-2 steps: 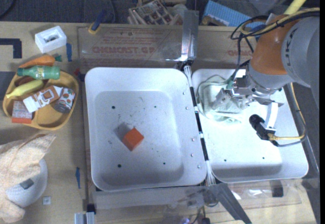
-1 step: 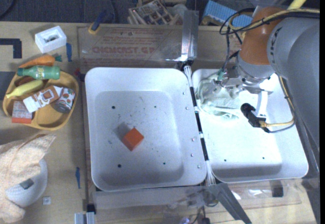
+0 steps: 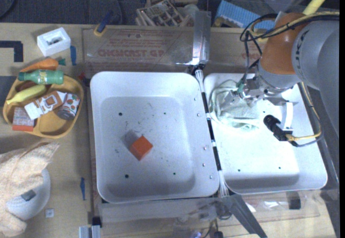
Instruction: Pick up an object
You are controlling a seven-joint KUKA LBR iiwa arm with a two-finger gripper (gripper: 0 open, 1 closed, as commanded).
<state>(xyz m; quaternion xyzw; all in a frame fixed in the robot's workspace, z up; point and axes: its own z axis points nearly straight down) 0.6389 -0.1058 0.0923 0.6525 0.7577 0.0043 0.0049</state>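
An orange cube lies in the left bin, a little left of its middle, with a small grey block touching its upper left side. In the right bin, a pale whitish-green crumpled thing lies at the upper left. My gripper is low over that crumpled thing, right at its top edge, and the arm comes in from the upper right. The wrist hides the contact between them.
A yellow bowl of toy food stands left of the bins. A beige cloth lies at the lower left and a white box at the upper left. A clear panel lies behind the left bin.
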